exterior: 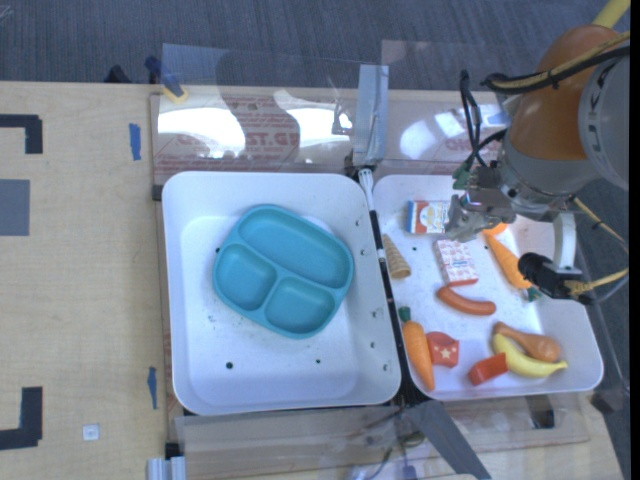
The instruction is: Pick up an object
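Grey metal, the claw (470, 218) hangs low over the upper part of the right bin (590, 353), at the frame's right; whether it is open or closed cannot be told. Just below it lies a small red-and-white carton (456, 261), probably the target, its long axis running roughly up and down the frame. A good grasp would likely straddle its short sides and descend straight. Nearby lie a sausage (465, 301), a carrot (417, 353) and a banana (527, 361). Left, another bin (190, 368) holds a blue divided plate (284, 270).
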Controlling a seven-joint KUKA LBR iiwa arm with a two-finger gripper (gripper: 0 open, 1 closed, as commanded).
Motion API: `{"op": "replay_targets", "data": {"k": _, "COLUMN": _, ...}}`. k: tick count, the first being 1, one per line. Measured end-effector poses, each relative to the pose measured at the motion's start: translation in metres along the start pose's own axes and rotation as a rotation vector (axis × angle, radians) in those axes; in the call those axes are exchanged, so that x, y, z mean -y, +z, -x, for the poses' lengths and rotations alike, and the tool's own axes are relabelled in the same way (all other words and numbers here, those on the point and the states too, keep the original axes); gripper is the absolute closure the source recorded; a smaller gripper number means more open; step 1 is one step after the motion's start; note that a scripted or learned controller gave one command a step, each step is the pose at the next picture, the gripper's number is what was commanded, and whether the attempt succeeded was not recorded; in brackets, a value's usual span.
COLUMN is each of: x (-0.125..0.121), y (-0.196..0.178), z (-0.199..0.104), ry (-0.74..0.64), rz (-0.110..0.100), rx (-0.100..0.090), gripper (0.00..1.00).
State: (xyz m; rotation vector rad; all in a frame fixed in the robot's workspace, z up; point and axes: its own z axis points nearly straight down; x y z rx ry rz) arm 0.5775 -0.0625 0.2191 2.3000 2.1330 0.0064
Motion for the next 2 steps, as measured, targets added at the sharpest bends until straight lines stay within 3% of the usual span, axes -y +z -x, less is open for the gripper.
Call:
{"op": "replay_targets", "data": {"k": 1, "x": 0.001, "y": 0.002, "z": 0.001, "ry": 0.002, "rz": -0.005, "rx": 0.001, "gripper": 0.0}}
{"op": "replay_targets", "data": {"k": 2, "x": -0.002, "y": 0.065, "z": 0.034, "ry": 0.014, "rz": -0.016, "rx": 0.001, "gripper": 0.0}}
